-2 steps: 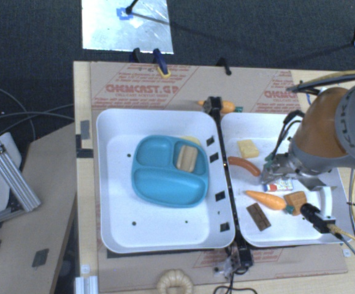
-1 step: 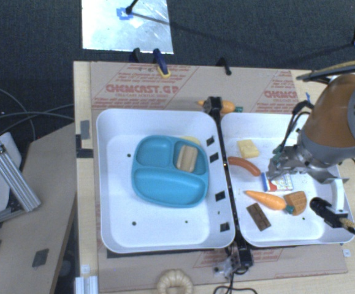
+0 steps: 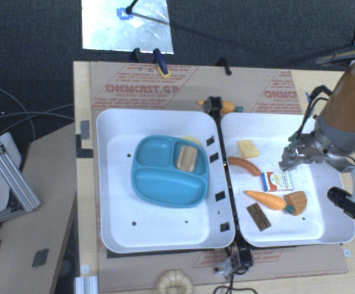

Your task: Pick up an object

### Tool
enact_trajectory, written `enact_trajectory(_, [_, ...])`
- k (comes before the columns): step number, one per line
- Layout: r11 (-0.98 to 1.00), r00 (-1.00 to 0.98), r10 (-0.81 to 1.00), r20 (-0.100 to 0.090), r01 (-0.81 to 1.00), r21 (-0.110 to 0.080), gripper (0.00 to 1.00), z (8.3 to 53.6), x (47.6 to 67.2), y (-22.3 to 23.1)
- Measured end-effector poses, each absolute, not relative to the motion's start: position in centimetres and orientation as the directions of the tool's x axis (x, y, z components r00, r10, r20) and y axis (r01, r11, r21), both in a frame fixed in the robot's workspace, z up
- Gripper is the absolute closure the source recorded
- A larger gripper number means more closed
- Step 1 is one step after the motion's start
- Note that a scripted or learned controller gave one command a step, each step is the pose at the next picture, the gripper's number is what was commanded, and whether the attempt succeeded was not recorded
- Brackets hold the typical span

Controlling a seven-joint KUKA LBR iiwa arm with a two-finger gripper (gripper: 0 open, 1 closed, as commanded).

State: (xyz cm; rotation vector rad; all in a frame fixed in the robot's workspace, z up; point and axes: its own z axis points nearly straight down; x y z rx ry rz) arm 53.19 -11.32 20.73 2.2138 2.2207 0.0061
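Note:
My gripper (image 3: 289, 159) hangs over the right bin (image 3: 333, 228), near its back right part, just above and right of a small red, white and blue carton (image 3: 277, 181). Nothing shows between its fingers. Around the carton lie a yellow cheese block (image 3: 248, 148), a reddish sausage (image 3: 243, 165), an orange carrot (image 3: 266, 199), a brown waffle piece (image 3: 296, 201) touching the carrot's tip, and a dark brown bar (image 3: 258, 216). In the left bin (image 3: 113, 225) sits a blue divided plate (image 3: 165, 185) with a tan bread piece (image 3: 187, 158) in its upper right compartment.
A black divider strip (image 3: 222, 176) runs where the two bins meet. A yellow-orange thing (image 3: 227, 107) sits at the back end of that seam. A blue and yellow clamp (image 3: 160, 63) holds the board's far edge. A pale ring (image 3: 176, 282) lies at the front edge.

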Motion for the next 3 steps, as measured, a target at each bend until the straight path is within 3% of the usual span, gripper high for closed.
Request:
enact_trajectory(1, [0.004,-0.004,1.000,-0.001,1.000,0.004,1.00,22.6,53.3,-11.3])
enact_trajectory(2, [0.009,-0.009,1.000,0.002,1.000,0.003,1.00,23.1,54.5,-6.2])
enact_trajectory(3, [0.009,-0.009,1.000,0.002,1.000,0.001,1.00,23.1,53.5,-1.1])
